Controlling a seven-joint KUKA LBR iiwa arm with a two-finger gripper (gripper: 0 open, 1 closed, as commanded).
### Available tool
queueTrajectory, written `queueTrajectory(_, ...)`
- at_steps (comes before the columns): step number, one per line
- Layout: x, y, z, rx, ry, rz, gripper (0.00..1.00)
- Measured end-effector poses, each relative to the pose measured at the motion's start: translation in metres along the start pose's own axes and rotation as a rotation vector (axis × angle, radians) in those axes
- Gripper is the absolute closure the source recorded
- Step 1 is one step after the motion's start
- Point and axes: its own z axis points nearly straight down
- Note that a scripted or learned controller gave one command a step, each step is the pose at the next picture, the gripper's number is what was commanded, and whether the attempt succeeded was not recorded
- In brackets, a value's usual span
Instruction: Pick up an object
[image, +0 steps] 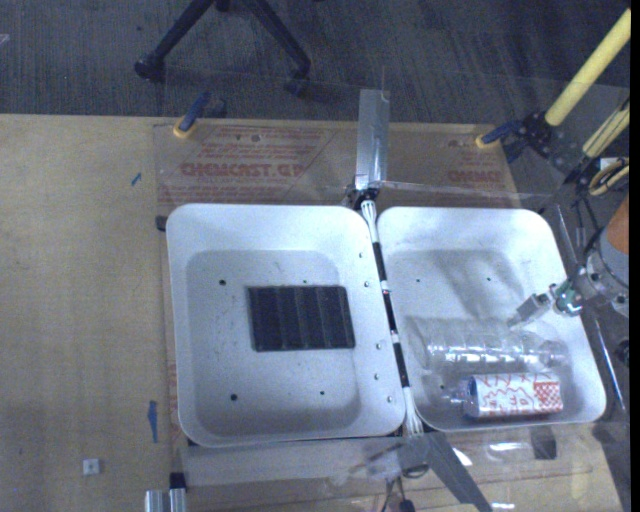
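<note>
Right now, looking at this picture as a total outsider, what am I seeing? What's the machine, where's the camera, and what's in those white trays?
The camera hangs above a wooden bench, looking down at a slant. Two shallow white bins sit side by side. The left bin holds a dark ribbed rectangular pad. The right bin holds a clear plastic bottle lying down and, beside it, a red-and-white patterned container. The robot arm reaches in from the right; its gripper hangs over the right bin, just above the bottle, holding nothing visible.

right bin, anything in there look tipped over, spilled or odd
Both items lie on their sides: a clear plastic bottle and, just in front of it, a red-and-white patterned container near the front wall of the right bin. No spill visible. The left bin holds a dark ridged block, lying flat.
</note>
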Motion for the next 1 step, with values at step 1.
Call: queueTrajectory(1,0.018,-0.0395,0.0543,-0.007,0.006,-0.031,0.0)
